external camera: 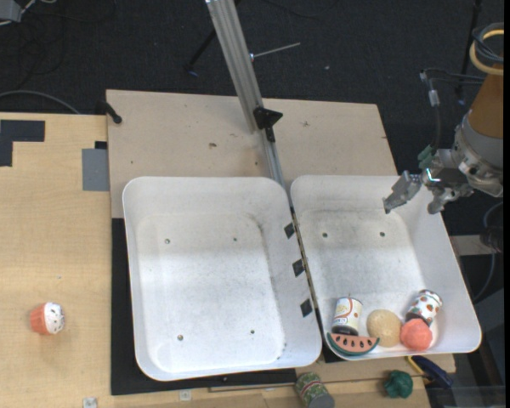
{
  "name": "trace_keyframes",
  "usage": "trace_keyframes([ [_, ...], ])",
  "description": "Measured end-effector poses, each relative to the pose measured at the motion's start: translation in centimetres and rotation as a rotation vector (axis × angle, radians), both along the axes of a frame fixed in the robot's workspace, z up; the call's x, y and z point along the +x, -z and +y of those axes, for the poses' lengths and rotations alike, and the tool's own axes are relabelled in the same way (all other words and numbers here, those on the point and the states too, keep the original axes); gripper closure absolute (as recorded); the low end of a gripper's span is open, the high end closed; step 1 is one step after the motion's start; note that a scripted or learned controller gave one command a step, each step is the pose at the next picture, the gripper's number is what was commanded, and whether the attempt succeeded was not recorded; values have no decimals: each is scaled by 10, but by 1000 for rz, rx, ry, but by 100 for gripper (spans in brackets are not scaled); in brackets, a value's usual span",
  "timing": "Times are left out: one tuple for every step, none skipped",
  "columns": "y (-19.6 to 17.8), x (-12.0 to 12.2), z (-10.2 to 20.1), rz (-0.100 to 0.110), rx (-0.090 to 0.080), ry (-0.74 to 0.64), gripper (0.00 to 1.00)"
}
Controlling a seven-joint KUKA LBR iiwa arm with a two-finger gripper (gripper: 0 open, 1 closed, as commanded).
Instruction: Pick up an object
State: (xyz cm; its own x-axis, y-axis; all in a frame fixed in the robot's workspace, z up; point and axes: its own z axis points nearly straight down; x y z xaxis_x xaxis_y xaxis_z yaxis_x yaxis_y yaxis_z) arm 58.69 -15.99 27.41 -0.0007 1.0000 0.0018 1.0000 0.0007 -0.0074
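Your hand (418,192) hovers over the far right corner of the right-hand shallow white bin (357,236), its two grey fingers spread apart with nothing between them. Everything you could pick lies well away from it, bunched along the near edge of that same bin.

From left to right you have a small white can with an orange label (347,314), standing upright; a flat watermelon-slice toy with a green rind (354,343), lying just in front of the can; a pale cream ball (382,326); a coral-pink ball (416,335); and a small white-and-brown figure (426,304) touching the pink ball from behind.

The can looks like your best choice. It is probably light and stiff, with straight sides that two fingers can pinch across the middle without it squirting out. The two balls look light and possibly soft, but round surfaces tend to roll or slip, so you would need to close squarely across the widest part. The watermelon slice lies flat against the floor and offers little edge to grip.

Mind the crowding: the things sit close to each other and to the bin's near wall, so fingers coming down may nudge a neighbour.
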Motion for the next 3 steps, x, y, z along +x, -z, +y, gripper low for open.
trace_keyframes([
  [-3, 1, 0, -5, -1, 0, 0],
  [43, 7, 2, -1, 0, 0, 0],
  [101, -1, -4, 2, 0, 1, 0],
])
